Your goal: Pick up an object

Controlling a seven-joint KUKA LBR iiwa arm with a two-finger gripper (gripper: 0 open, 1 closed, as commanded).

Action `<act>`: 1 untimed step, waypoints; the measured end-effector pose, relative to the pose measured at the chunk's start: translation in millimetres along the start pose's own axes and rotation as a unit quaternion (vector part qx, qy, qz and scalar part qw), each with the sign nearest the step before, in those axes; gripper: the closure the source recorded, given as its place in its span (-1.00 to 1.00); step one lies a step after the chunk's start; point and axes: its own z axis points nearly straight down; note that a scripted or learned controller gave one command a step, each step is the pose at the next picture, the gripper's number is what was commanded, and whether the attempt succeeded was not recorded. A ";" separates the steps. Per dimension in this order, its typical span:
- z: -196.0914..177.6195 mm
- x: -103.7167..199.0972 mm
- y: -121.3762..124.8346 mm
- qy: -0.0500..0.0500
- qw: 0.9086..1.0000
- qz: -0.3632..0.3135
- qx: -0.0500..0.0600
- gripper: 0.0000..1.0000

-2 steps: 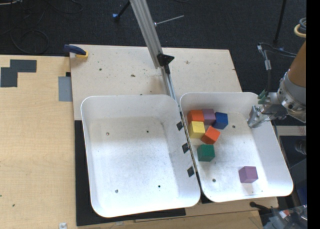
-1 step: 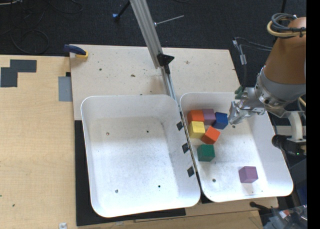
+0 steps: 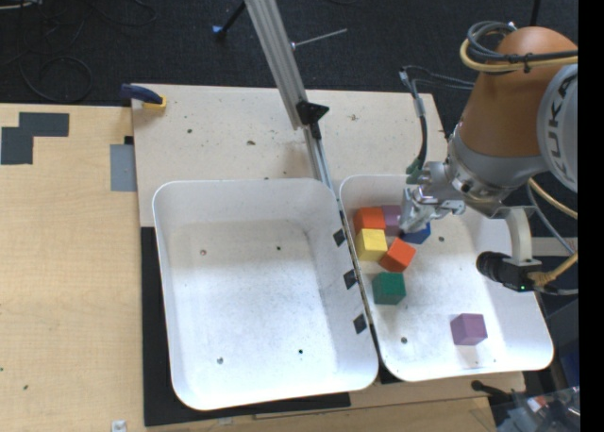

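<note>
Gripper (image 3: 415,223) down in right bin (image 3: 528,350), over block cluster near the divider.
Arm (image 3: 510,119) reaches in from the right, wrist low above the bin's upper left corner. Gripper tip sits right at a blue block (image 3: 418,231), touching or just over it; can't tell how far the fingers are spread or whether anything is between them. Orange block (image 3: 369,219), yellow block (image 3: 372,241), red-orange block (image 3: 399,255) and green block (image 3: 388,288) bunch together just beside the tip. Purple block (image 3: 468,328) lies well apart, toward the bin's near right. Left bin (image 3: 189,364) beside it.
</note>
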 end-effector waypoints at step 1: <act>-0.4 50.7 13.2 0.000 1.000 0.000 0.000 1.00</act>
